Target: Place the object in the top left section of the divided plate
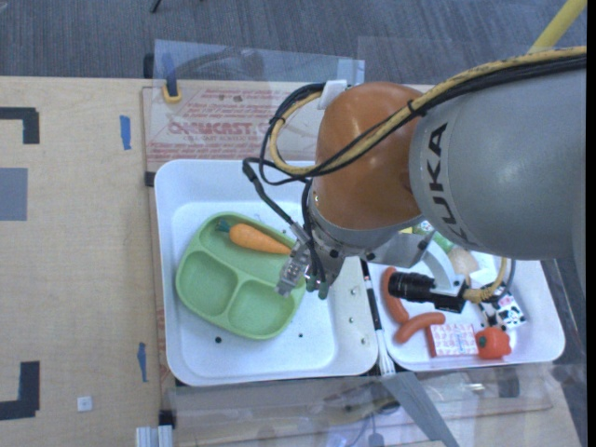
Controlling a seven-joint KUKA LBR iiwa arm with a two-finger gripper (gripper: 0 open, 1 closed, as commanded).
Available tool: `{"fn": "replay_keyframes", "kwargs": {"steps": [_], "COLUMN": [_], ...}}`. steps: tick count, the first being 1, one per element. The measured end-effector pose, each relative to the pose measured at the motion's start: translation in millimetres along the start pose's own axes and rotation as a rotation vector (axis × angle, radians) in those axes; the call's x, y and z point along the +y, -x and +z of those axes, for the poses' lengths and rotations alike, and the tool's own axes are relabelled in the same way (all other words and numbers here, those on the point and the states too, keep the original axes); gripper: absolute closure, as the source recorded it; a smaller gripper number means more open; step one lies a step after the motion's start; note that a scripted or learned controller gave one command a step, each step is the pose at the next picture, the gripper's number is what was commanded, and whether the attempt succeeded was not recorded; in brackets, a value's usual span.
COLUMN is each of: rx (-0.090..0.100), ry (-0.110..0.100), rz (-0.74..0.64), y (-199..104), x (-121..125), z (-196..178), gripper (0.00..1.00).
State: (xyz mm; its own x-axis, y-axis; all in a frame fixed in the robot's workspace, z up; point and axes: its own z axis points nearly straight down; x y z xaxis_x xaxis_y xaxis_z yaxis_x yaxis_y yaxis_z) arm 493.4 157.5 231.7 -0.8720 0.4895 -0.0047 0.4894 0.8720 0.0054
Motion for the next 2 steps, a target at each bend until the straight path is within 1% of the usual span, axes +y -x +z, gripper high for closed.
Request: {"fn": "replay_keyframes", "kwargs": {"steps": [1, 2], "rx": [0.000, 0.006], "ry": [0.000, -0.008], "rz": [-0.041, 0.249], "y": [0, -23], "x": [14, 10], "z": [-53, 62], "gripper": [1.00, 1.00]}}
